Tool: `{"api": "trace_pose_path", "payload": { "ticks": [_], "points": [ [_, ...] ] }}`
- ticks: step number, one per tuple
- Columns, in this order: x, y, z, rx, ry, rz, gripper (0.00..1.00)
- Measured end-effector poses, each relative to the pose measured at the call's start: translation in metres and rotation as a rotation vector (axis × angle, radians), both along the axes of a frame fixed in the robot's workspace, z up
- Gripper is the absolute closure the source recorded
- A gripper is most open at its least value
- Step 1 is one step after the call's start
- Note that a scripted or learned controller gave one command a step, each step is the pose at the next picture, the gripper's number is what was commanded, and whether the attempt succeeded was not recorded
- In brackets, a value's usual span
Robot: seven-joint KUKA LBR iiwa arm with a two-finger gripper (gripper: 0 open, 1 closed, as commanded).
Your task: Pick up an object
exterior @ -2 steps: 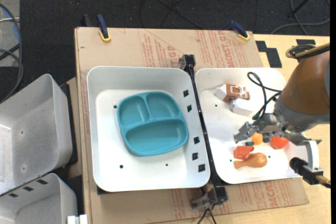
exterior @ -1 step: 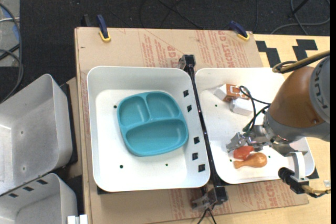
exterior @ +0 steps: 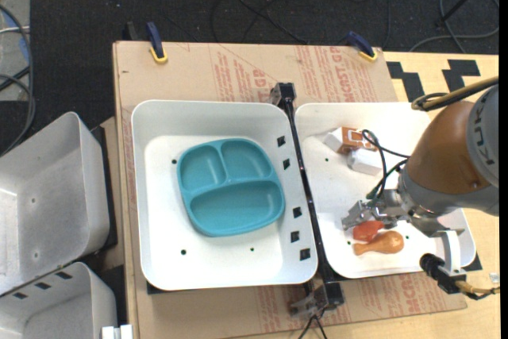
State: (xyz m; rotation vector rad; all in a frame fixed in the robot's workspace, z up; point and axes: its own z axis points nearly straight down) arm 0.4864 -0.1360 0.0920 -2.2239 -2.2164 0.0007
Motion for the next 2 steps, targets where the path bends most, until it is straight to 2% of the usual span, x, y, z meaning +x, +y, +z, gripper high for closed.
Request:
{"api": "trace_pose_path", "payload": {
  "ticks": [1,2],
  "points": [
    [0.001,0.0,0.01,0.0,-0.002,-0.003,1.0],
    [0.003,-0.003,0.073,-0.003,-0.008,0.006,1.0]
  ]
}}
